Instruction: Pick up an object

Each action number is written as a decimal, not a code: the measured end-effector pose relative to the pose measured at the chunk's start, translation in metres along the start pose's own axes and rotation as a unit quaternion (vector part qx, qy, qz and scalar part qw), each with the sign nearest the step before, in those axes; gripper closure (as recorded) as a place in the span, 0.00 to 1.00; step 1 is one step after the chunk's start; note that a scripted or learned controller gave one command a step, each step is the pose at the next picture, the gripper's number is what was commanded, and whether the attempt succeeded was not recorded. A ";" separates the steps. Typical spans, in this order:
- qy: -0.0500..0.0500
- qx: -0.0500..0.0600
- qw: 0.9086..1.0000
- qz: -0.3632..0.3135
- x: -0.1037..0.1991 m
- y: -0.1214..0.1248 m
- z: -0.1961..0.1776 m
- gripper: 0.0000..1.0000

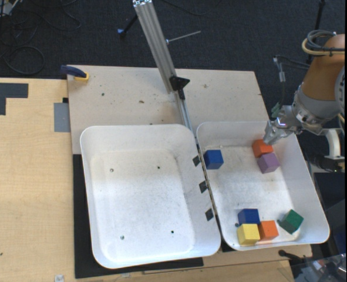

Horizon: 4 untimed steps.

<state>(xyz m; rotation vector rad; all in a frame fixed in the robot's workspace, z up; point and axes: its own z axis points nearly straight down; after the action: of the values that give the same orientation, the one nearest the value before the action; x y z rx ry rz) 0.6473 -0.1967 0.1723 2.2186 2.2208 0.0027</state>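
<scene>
My gripper [271, 138] hangs over the far right part of the right bin [243, 135], its tip just above an orange block [261, 148]. A purple block [268, 162] lies right beside that orange block on its near side. A blue block [213, 158] sits near the bin's left wall. At the bin's near end lie a second blue block [249, 217], a yellow block [248, 234], another orange block [268, 230] and a green block [290, 221]. I see nothing between the fingers.
The left bin [97, 143] stands beside the right one, with black clips [203, 186] along the shared wall. A slanted aluminium bar [158, 46] rises behind the bins. A blue and yellow clamp [74, 73] sits at the bench's far left corner.
</scene>
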 end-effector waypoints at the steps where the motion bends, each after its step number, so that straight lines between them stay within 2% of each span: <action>1: 0.000 -0.001 1.000 0.000 -0.001 0.001 -0.049 1.00; 2: 0.001 0.003 1.000 -0.001 0.040 -0.010 -0.055 1.00; 4: 0.002 0.004 1.000 -0.001 0.131 -0.039 -0.040 1.00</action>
<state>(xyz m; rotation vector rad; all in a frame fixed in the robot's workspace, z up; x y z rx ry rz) 0.6085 -0.0653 0.2125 2.2218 2.2292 -0.0029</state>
